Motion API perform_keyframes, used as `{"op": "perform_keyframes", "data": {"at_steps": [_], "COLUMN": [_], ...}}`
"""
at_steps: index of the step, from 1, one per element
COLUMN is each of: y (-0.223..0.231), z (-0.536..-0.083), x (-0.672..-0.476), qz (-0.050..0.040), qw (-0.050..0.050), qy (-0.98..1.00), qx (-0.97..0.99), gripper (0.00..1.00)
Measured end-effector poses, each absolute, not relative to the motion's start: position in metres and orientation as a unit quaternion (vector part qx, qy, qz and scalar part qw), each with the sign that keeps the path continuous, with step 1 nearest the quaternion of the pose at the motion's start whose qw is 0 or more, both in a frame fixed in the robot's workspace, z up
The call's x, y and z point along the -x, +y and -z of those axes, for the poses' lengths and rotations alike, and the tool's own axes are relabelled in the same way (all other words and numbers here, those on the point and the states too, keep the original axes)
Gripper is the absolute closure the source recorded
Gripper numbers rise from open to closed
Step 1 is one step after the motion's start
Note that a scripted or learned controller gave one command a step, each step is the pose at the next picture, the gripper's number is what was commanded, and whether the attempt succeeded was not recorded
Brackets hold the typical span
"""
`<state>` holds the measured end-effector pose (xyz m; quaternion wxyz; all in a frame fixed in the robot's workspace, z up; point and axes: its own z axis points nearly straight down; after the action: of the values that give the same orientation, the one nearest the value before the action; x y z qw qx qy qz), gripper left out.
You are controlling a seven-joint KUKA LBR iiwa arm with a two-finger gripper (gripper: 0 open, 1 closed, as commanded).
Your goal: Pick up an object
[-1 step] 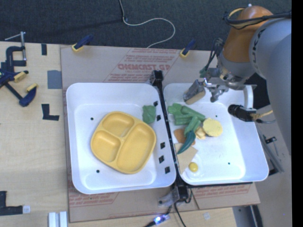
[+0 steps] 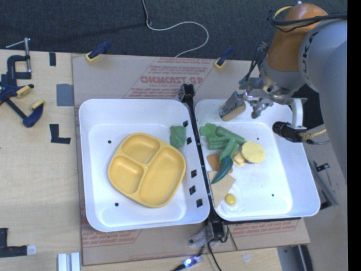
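- The gripper hangs over the far edge of the right bin, its two fingers spread apart with nothing between them.
- Candidate objects sit in a loose heap in the near-left part of that bin, against the divider: green pieces, a yellow disc, a teal piece, a tan flat piece and a small yellow ball.
- A clean pick probably means choosing an item at the heap's edge; the yellow disc lies at the pile's right side, with bare bin floor beyond it, giving the fingers room to straddle it.
- The tangled green pieces overlap each other, so closing on them risks dragging neighbours or slipping off.
- The pieces look like smooth moulded plastic toy food, rounded and glossy; the tan piece is thin and flat, likely hard to get under.
- In the left bin lie a yellow compartment tray, shallow and smooth-rimmed, and one green piece near the divider.
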<state>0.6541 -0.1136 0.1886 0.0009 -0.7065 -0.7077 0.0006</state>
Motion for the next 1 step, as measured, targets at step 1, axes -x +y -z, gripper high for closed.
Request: {"op": "perform_keyframes", "data": {"at_steps": [1], "y": [-0.1108], "z": [-0.1296], "x": [-0.6437], "qz": [-0.0025], "qw": [0.002], "qy": [-0.708], "qx": [0.706], "gripper": [0.00]}}
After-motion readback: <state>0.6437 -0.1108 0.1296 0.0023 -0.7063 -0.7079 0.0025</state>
